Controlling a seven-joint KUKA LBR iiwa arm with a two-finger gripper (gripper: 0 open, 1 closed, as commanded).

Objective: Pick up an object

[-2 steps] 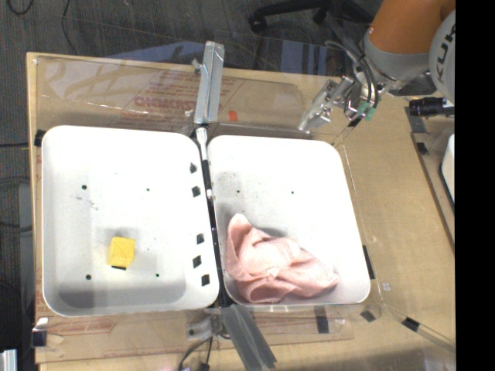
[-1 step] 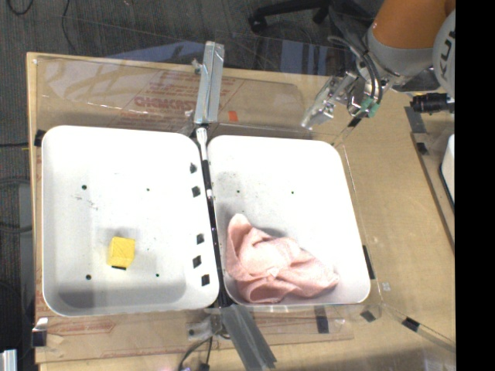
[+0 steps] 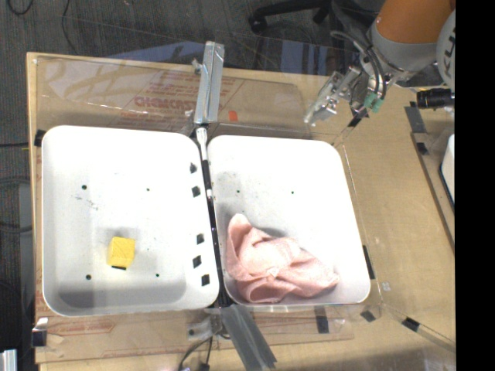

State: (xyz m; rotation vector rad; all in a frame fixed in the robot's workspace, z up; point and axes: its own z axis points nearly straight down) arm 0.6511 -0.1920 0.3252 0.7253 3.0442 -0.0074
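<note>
Two white bins (image 3: 116, 149) side by side on wooden bench (image 3: 402, 230); metal divider bar (image 3: 207, 83) between; office-chair base (image 3: 309, 6) beyond.

Two white bins: left bin (image 3: 69, 161), right bin (image 3: 309, 168). One yellow block (image 3: 121, 252). One crumpled pink cloth (image 3: 277, 266). One gripper (image 3: 340, 107).

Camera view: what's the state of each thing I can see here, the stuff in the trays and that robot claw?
Yellow block: lying flat in the left bin, untouched.
Pink cloth: crumpled in a heap in the right bin, near its front edge.
Gripper: raised beyond the right bin's far rim, open, holding nothing.
</note>
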